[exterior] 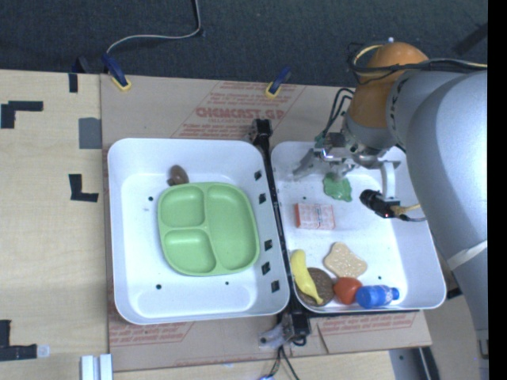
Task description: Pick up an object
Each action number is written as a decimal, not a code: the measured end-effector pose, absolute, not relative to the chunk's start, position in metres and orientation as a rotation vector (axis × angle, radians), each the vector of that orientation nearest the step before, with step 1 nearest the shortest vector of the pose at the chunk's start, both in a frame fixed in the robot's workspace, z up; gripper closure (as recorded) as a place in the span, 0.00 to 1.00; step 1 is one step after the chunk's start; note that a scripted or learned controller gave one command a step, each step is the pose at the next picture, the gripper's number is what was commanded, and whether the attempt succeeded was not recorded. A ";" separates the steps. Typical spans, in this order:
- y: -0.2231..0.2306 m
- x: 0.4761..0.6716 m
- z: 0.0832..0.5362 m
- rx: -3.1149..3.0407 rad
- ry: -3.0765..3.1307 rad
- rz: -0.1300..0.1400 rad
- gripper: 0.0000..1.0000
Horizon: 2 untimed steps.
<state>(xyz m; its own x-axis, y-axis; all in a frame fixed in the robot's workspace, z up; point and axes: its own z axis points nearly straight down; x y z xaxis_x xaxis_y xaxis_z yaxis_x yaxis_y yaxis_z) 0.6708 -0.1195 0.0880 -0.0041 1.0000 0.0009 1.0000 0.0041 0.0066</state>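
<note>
My gripper hangs over the far end of the right bin, its fingers spread open. A small green leafy item lies just in front of it, touching or nearly touching one finger, not clamped between them. In the same bin, toward the near end, lie a pink wrapped packet, a slice of toast, a yellow banana, a brown disc, a red tomato and a blue bottle.
The left bin holds a green divided plate and a small brown object at its far side. A black divider runs between the bins. The arm's grey body overhangs the right bin's right side.
</note>
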 end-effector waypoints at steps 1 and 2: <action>-0.123 0.666 0.088 2.211 2.220 0.008 0.00; -0.138 0.656 0.089 2.213 2.219 0.008 0.00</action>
<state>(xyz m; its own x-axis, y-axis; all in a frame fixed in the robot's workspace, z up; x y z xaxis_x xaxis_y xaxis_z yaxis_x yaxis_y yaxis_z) 0.6556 -0.1376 0.0887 -0.0026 1.0000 -0.0020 1.0000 0.0026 0.0096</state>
